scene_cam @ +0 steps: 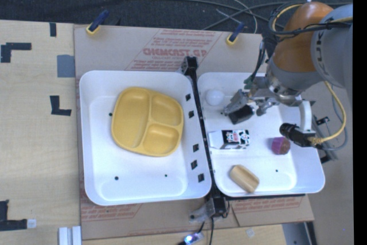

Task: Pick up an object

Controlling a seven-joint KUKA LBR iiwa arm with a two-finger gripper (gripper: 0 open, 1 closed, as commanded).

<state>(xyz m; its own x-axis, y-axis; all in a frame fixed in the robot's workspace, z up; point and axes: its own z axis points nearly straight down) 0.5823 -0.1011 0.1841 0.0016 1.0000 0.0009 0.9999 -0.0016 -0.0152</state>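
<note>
Nothing picked up yet, going by how things lie.

Nearest, in the right white bin [309, 181]: a tan bread-shaped block [244, 178], flat on the bin floor, untouched. Just past it: a small white card with black marks [232, 138], also flat. To its right, a little purple lump [280, 146], alone.

Farther back: a small white ball [214, 97] near the wall between the bins. Just beside it, the claw [245, 106], low over the bin floor. Can't tell if wide or narrow; too dark and blurry.

In the left white bin [92, 140]: a yellow plastic plate with three parts [147, 121], well apart from the claw.

Still to do: close on one thing and lift.
</note>
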